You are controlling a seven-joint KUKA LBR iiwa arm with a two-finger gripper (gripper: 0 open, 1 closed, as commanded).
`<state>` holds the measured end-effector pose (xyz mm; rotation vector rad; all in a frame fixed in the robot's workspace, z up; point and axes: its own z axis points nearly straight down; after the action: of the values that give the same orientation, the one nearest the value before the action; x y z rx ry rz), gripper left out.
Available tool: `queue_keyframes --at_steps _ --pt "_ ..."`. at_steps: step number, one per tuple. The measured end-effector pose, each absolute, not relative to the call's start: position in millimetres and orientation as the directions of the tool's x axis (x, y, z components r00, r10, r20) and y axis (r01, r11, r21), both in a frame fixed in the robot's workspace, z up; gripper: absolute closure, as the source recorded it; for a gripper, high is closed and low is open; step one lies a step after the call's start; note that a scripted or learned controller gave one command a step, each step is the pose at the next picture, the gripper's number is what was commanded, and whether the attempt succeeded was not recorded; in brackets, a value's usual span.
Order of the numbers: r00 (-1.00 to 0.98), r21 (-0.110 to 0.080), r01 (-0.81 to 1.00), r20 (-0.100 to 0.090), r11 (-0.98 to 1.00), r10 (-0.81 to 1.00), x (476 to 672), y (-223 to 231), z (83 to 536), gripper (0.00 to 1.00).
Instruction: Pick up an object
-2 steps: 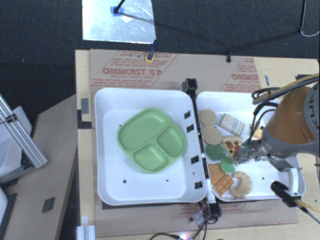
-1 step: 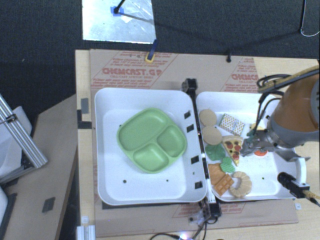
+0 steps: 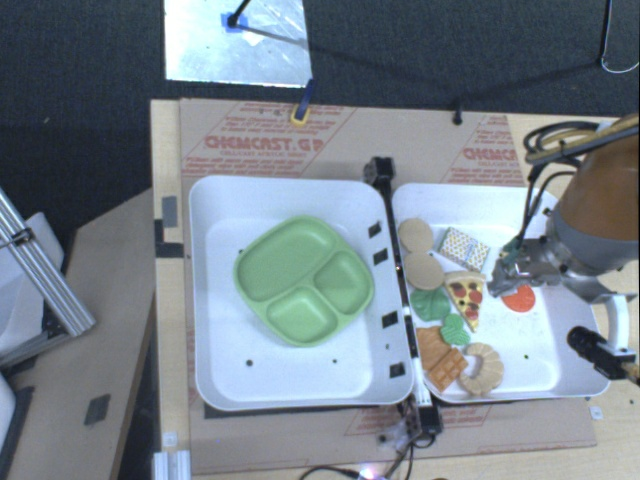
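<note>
Toy foods, among them a pizza slice (image 3: 466, 299) and red disc (image 3: 519, 301), fill the right bin (image 3: 575, 373); left bin (image 3: 215, 298) holds a green tray (image 3: 303, 280); hand (image 3: 512, 268) state indiscernible.

The arm (image 3: 600, 218) is a chunky rounded thing, orange band up top and a pale grey collar right under it. Black and yellowish cables (image 3: 560, 140) loop off its upper side, over the right bin (image 3: 540, 376). The gripper (image 3: 518, 268) end looks like dark grey metal bits, kinda blurry.
</note>
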<state>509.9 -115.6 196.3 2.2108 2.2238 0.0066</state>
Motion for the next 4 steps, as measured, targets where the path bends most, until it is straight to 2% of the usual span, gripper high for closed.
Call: queue_keyframes --at_steps 1,2,4 --pt "-0.005 0.005 1.000 -0.001 0.005 1.000 511.4 -115.7 226.3 1.00" --pt "-0.011 0.004 1.000 0.002 0.011 1.000 541.6 -68.3 233.3 1.00" --pt "-0.009 0.004 1.000 0.001 0.009 1.000 619.0 4.0 219.7 1.00"
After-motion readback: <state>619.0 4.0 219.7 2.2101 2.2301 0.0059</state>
